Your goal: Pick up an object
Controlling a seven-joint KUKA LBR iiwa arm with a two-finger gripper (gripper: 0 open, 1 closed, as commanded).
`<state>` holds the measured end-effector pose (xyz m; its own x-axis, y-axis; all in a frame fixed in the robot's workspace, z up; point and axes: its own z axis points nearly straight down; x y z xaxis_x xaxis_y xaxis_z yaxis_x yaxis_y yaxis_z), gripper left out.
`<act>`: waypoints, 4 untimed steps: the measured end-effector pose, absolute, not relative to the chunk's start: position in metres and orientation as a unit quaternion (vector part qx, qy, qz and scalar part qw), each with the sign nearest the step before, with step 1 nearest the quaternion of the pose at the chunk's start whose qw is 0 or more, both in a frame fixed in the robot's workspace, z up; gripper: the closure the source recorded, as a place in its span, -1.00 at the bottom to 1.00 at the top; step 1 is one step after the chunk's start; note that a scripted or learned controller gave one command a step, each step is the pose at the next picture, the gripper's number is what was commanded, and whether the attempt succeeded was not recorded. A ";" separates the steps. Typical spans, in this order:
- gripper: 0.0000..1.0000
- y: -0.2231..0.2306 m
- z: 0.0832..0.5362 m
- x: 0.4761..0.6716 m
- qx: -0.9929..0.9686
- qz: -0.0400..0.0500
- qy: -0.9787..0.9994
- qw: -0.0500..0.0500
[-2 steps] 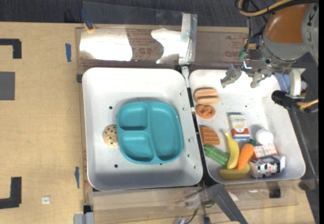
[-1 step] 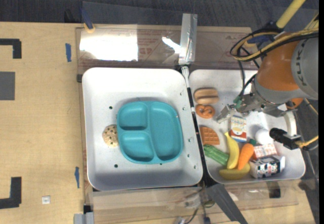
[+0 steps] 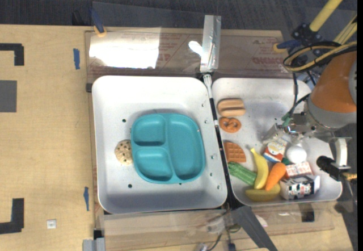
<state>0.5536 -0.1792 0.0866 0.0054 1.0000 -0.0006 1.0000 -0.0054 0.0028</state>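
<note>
**Gripper over right bin; stock of both bins**

Gripper point(image 3: 287, 129): low over the right bin point(image 3: 255, 88), on its right half, at the end of the grey arm with the orange band point(image 3: 339, 86). Whether it is open, closed or holding anything cannot be told. It sits just above and beside the small carton.

Left bin point(image 3: 103, 130):
- Cookie point(image 3: 123, 151), pale and speckled, on the bin floor, touching the left edge of the plate.
- Teal divided plate point(image 3: 168, 146), three compartments, at the bin's centre.

Right bin, where the objects to be picked lie crowded toward the near right corner:
- Burger point(image 3: 231, 107), near the left wall, toward the far side.
- Orange round biscuit point(image 3: 230, 125), just in front of the burger.
- Waffle point(image 3: 235, 152), brown, next along the left wall.
- Green cucumber point(image 3: 243, 173), lying at a slant, in front of the waffle.
- Banana point(image 3: 261, 168), curved, between the cucumber and the carrot.
- Second yellow piece point(image 3: 262, 194), against the near wall, under the banana's tip.
- Carrot point(image 3: 276, 174), leaning on the banana.
- Small carton point(image 3: 275, 151), red and white, beside the gripper.
- White egg point(image 3: 296, 154), just right of the carton.
- Red-and-white box point(image 3: 298, 170), in front of the egg.
- Black-and-white patterned carton point(image 3: 299, 188), near the front wall.
</note>
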 end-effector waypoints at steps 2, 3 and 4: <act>1.00 -0.142 0.099 0.509 0.692 0.003 0.722 0.005; 1.00 -0.162 0.088 0.539 0.697 0.002 0.717 0.002; -1.00 -0.163 0.087 0.539 0.697 0.001 0.717 0.002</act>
<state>0.5387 -0.1627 0.0870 -0.0284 0.9996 -0.0008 0.9996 0.0284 0.0049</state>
